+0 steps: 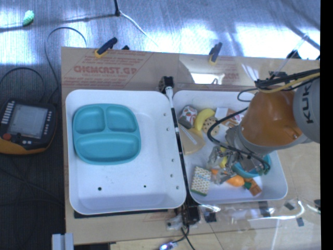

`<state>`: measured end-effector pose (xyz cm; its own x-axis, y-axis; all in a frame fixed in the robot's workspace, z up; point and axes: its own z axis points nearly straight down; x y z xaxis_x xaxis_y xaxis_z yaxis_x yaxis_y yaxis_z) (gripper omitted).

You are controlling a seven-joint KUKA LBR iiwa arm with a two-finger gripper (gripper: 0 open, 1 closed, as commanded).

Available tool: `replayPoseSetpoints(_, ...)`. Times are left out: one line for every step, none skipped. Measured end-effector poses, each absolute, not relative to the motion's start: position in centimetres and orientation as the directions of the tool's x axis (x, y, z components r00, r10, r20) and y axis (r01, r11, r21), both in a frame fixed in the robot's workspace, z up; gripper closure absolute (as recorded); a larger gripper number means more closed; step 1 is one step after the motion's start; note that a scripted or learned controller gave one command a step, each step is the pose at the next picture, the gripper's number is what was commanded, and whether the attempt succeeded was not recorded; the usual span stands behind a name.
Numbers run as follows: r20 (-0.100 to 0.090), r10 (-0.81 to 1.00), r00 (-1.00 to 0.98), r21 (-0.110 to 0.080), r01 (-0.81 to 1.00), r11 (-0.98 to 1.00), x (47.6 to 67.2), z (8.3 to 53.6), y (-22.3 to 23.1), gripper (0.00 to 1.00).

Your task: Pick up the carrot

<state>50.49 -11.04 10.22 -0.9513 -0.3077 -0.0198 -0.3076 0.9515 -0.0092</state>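
sunlit grey carpet around a cardboard-topped bench.

The arm covers much of the right bin, partly hiding the toys beneath.

board: red print, roughly "CHEMCAST GP" | arm: "KU", cut off at frame edge

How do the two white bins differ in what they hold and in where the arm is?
The left bin holds one thing, a teal divided plate; the right bin holds a crowded heap of small items, among them a banana and the carrot. The arm's gripper is down over the right bin's heap, away from the left bin. Both bins are shallow, white and side by side.
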Motion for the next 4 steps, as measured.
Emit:
replayPoseSetpoints(-0.006, -0.041, -0.999, 0.001, -0.041, 0.999, 49.5, 18.5, -5.0, 1.00)
replayPoseSetpoints(-0.003, -0.041, -0.999, 0.001, -0.041, 0.999, 49.5, 18.4, -5.0, 0.00)
replayPoseSetpoints(-0.006, -0.174, -0.985, -0.001, -0.174, 0.985, 49.7, 9.4, -11.4, 0.00)
replayPoseSetpoints(-0.012, -0.173, -0.985, -0.003, -0.173, 0.985, 49.9, 10.4, -11.4, 1.00)
